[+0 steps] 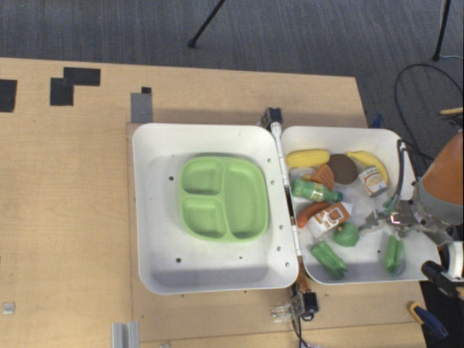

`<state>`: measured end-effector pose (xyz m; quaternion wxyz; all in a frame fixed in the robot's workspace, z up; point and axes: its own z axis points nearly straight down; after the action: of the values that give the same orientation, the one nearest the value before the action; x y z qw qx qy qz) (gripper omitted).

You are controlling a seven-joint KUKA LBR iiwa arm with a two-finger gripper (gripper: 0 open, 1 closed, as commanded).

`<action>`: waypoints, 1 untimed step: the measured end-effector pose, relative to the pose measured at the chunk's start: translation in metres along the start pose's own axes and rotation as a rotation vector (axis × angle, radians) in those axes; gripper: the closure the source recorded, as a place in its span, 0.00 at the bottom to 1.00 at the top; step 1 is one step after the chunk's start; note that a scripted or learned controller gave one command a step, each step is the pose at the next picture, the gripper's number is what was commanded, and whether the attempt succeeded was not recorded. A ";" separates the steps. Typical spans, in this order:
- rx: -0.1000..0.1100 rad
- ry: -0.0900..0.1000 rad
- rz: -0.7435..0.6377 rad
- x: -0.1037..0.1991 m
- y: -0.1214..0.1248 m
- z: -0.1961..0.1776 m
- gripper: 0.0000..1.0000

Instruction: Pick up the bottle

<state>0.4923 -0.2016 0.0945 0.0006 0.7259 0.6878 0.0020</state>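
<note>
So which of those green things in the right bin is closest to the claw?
The green piece by the bin's right wall, just below the claw. The bottle and other green pieces sit farther left.

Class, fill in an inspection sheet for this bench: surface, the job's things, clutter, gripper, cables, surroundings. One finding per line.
Surface: light wooden bench bearing two shallow white bins, left bin and right bin, side by side.
Job's things: green plastic bottle lying on its side in the right bin, near the divider.
Clutter: green three-compartment tray in the left bin; two yellow bananas, brown round piece, green toy vegetables in the right bin.
Gripper: gripper low over the right bin, apart from the bottle.
Cables: black cable loop on the floor.
Surroundings: grey carpet, black stand legs.
</note>
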 end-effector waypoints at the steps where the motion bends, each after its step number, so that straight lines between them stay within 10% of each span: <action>1: -0.002 -0.001 0.000 0.000 0.001 -0.010 1.00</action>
<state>0.4930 -0.2021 0.1046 0.0017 0.7258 0.6879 0.0021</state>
